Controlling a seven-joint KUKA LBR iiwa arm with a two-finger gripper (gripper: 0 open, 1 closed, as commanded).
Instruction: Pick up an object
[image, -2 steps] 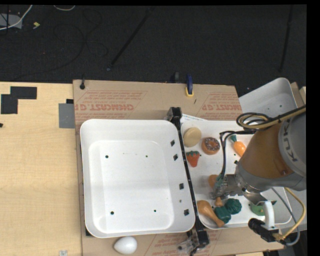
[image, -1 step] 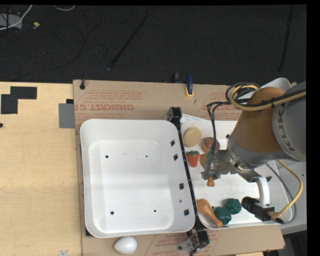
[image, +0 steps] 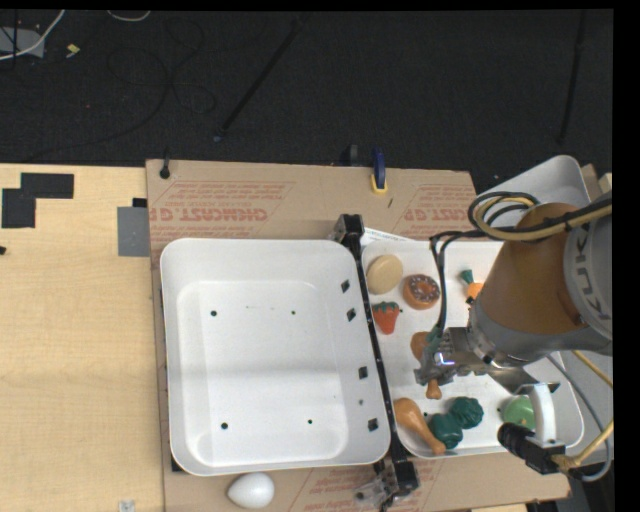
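Note:
My gripper (image: 436, 372) hangs low over the middle of the right bin (image: 402, 238), under the arm's orange band. Just left of it lies a small tan-orange piece (image: 419, 344), partly covered by the gripper. Toy foods lie around it: a cream bun (image: 384, 272), a brown donut (image: 421, 290), a red strawberry (image: 386, 316), a tan drumstick (image: 414, 421) and a dark green broccoli (image: 456, 417). A bright green piece (image: 518, 408) sits at the lower right. An orange bit (image: 470, 290) peeks out beside the arm. Nothing visibly sits in the gripper.
The left bin (image: 262, 355) is a wide white tray next to the right one, with a black divider (image: 365, 340) between them. A white egg (image: 250, 490) lies outside, on the cardboard below the left bin. The arm covers the right bin's right half.

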